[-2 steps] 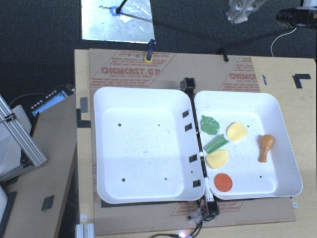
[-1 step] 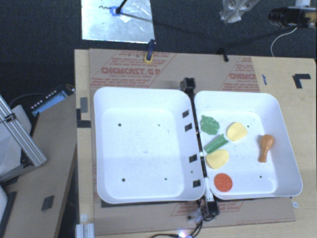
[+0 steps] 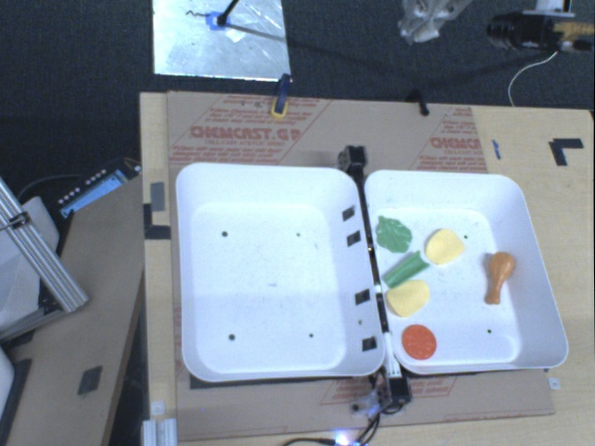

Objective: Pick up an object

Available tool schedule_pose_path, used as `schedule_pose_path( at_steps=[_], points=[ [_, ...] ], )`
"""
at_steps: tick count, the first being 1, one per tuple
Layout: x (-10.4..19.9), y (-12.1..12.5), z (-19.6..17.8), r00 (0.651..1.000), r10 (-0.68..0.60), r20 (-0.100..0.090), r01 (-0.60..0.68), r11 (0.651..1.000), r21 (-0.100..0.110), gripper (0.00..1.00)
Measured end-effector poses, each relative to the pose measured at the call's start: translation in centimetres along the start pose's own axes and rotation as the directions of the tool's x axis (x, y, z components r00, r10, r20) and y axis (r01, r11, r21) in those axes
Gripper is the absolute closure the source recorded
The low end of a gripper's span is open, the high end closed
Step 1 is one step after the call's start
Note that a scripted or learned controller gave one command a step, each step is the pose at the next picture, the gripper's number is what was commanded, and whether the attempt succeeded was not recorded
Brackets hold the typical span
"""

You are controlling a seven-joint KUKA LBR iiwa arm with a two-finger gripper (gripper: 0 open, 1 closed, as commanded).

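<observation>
Red lettering on the cardboard sheet (image 3: pixel 251 124) under the bins is reading "CHEMCAST GP", mirrored at the worktop's (image 3: pixel 84 342) far edge. The left bin (image 3: pixel 270 333) is sitting beside the right bin (image 3: pixel 521 249), which is holding a green leafy piece (image 3: pixel 393 234), a green stick (image 3: pixel 403 269) lying diagonally, two yellow pieces (image 3: pixel 444 246) (image 3: pixel 407 297), a red disc (image 3: pixel 418 342) and an orange drumstick (image 3: pixel 498 275) lying lengthwise, knob pointing away. The gripper (image 3: pixel 429 17) is hanging well beyond the bins; whether its jaws are spread, I cannot tell.
</observation>
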State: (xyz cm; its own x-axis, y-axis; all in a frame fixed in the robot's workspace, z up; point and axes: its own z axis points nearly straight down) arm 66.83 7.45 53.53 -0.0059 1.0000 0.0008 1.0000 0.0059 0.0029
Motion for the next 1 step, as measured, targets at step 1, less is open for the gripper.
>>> schedule_pose_path(
  at_steps=[1],
  points=[
    [6.55, -0.07, 12.05, 1.0, -0.003, 0.0, 0.003, 1.0, 0.011, 1.0]
  ],
)
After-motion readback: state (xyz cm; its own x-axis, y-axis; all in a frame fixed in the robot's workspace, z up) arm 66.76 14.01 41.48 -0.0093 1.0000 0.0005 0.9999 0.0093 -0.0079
